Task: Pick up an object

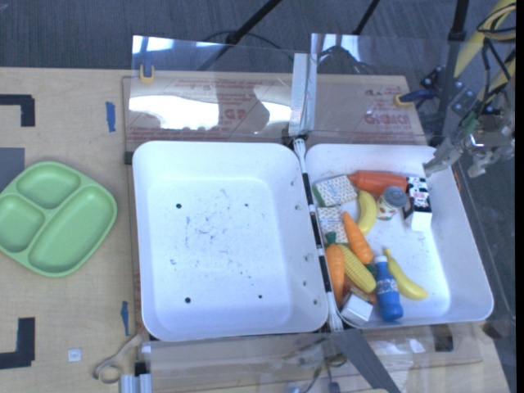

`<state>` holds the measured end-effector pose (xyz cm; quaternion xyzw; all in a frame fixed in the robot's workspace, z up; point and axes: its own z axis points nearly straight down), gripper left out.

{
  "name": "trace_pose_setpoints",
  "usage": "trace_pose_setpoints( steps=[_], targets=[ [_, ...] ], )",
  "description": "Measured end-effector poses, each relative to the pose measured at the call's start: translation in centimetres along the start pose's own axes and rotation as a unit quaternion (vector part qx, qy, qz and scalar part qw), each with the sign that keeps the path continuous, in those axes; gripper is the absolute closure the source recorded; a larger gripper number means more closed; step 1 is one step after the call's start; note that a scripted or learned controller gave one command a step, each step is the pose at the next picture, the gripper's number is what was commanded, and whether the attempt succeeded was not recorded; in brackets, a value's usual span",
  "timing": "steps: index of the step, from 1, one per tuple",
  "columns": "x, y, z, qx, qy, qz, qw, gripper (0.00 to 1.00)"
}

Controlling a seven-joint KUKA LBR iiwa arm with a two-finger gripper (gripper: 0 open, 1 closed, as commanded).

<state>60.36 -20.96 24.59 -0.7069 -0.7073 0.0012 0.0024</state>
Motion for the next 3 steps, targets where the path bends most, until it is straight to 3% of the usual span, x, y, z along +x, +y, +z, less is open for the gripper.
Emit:
trace_pose_setpoints(
  steps=[1,2,3],
  targets=[
    [3.8,4.2,12.3,-0.006,-0.002,-0.079,0.9968,0.00],
    [9.8,2.0,16.0,-0.005,-0.001,-0.114,0.9935,0.00],
    [9.7,2.0,15.1,-0.004,0.000,-0.113,0.9936,1.00]
  ],
)
